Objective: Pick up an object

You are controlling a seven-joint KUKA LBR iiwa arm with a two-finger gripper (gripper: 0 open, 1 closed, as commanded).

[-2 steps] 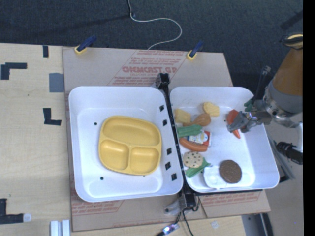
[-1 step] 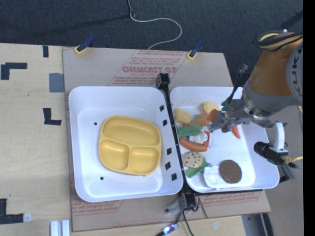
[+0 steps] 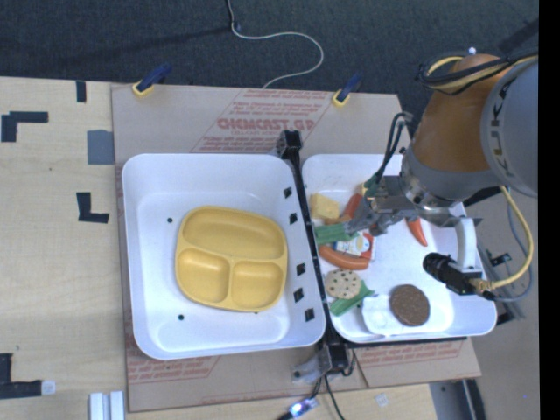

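Observation:
My gripper (image 3: 371, 220) hangs low over the middle of the right bin (image 3: 477, 322), just above and to the right of a hot dog toy (image 3: 344, 253). Around it lie a yellow cheese wedge (image 3: 325, 206), a green piece (image 3: 331, 233), a red-orange piece (image 3: 352, 204) and an orange carrot (image 3: 418, 231). Nearer the front sit a chip cookie (image 3: 342, 283), a green leaf (image 3: 351, 304) and a brown round patty (image 3: 409, 305). The wrist hides whatever lies directly under it.
The left bin (image 3: 140, 234) holds a yellow compartment plate (image 3: 232, 257). A black divider with clips (image 3: 302, 234) runs between the bins. The arm's grey and orange body (image 3: 459, 138) covers the right bin's far right part. A black cable fitting (image 3: 446, 272) juts over the bin.

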